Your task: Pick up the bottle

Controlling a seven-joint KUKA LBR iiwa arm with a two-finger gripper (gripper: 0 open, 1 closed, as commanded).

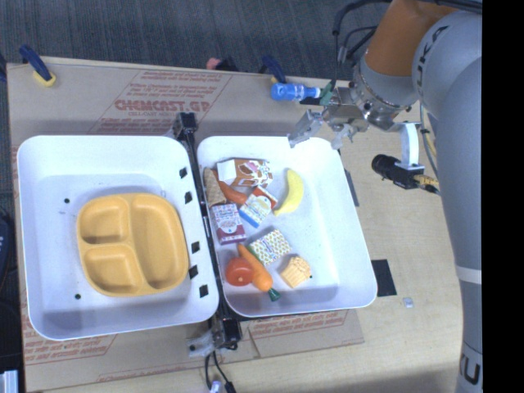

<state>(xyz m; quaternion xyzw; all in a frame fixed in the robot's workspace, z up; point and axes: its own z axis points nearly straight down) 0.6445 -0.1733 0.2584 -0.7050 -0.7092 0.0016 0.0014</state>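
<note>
In the right bin point(348, 219), at its back left, lies what looks like the bottle point(246, 172), a brown, white and orange labelled item on its side; its shape is hard to make out. My gripper point(316, 140) hangs over the bin's back rim, to the right of and behind the bottle, apart from it. Its two fingers point(296, 137) are spread open with nothing between them.
Crowded around the bottle are a banana point(291, 191), a red box point(228, 221), a blue and white pack point(255, 210), a patterned box point(271, 245), a tomato point(237, 273), a carrot point(259, 276) and a corn piece point(295, 270). The left bin point(33, 219) holds a yellow divided plate point(131, 242). A blue clamp point(288, 92) sits behind the gripper.
</note>
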